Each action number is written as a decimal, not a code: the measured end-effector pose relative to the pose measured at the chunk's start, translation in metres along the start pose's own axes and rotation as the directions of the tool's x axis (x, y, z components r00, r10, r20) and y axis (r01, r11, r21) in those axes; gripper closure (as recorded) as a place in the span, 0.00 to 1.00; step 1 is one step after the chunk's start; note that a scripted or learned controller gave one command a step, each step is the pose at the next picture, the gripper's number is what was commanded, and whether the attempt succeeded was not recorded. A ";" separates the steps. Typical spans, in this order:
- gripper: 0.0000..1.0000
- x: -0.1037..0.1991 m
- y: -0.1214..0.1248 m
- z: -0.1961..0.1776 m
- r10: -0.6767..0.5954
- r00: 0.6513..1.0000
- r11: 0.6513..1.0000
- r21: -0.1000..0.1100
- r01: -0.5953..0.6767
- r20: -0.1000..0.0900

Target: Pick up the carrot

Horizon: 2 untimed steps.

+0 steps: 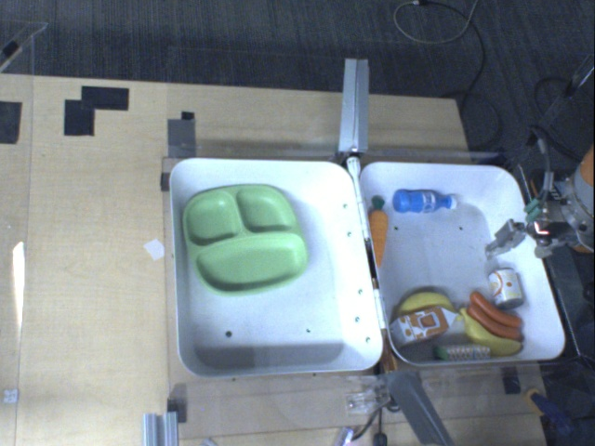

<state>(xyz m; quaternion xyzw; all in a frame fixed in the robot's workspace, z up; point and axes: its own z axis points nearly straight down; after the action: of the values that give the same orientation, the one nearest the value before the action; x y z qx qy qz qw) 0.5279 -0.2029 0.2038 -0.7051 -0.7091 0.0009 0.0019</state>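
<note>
Two white bins sit on a wooden bench. Inside the right bin (465,240), the carrot (378,234) lies against its left wall. Near its right wall, the gripper (507,238) hovers, fingers apart. Approaching from above avoids that wall.

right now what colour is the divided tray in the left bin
Light green, seen in the camera view: the divided tray.

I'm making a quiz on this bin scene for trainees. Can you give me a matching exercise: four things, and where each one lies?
Things:
1. carrot
2. blue bottle
3. green plate
4. small can

Places:
A. left bin
B. right bin, far side, lying flat
C. right bin, against its left wall
D. right bin, near its right wall, below the gripper

Pairs: 1-C, 2-B, 3-A, 4-D
</note>
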 end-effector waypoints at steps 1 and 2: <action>0.00 0.057 0.042 0.079 0.058 0.998 0.998 0.002 -0.058 0.000; 0.00 0.047 0.054 0.116 -0.059 0.998 0.998 -0.009 0.059 0.001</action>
<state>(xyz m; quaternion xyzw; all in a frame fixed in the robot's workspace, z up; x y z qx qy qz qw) 0.5809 -0.1554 0.0876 -0.6838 -0.7296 -0.0019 -0.0014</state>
